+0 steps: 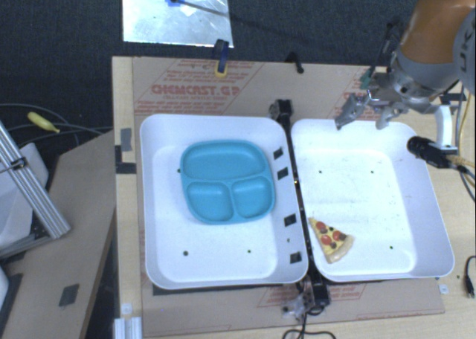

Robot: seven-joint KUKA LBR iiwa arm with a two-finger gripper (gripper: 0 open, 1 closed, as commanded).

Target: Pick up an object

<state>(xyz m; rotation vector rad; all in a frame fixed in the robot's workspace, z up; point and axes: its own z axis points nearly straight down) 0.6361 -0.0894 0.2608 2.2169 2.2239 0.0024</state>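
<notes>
Pizza slice toy [331, 239] lies in the right bin [416, 204], near its front-left corner, close to the divide between the bins. Blue divided plate [227, 181] sits mid left bin [160, 181]. Gripper [364, 116] hovers over the right bin's far edge, fingers spread and empty, well apart from the slice.

The gripper [366, 115] hung over the far edge of the right bin [424, 204]. A pizza slice [331, 239] lay in that bin, nearer the camera than the claw. Left of the claw, a divided tray [227, 181] sat in the left bin [160, 204]
</notes>
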